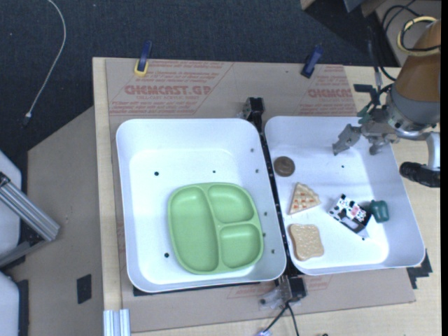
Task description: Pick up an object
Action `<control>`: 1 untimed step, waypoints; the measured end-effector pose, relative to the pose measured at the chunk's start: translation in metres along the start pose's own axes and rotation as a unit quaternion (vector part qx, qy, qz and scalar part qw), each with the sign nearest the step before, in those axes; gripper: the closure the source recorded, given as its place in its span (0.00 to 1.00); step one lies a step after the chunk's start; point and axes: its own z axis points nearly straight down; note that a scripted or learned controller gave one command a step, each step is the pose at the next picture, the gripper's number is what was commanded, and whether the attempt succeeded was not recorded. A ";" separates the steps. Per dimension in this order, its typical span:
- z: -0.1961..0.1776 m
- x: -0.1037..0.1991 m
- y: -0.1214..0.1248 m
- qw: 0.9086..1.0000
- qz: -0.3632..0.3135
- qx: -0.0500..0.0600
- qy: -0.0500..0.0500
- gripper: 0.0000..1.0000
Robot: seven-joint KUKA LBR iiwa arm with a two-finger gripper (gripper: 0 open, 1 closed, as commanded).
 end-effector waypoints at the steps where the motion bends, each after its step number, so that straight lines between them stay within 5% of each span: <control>1: 0.051 -0.010 0.001 1.000 0.001 0.000 0.000 0.00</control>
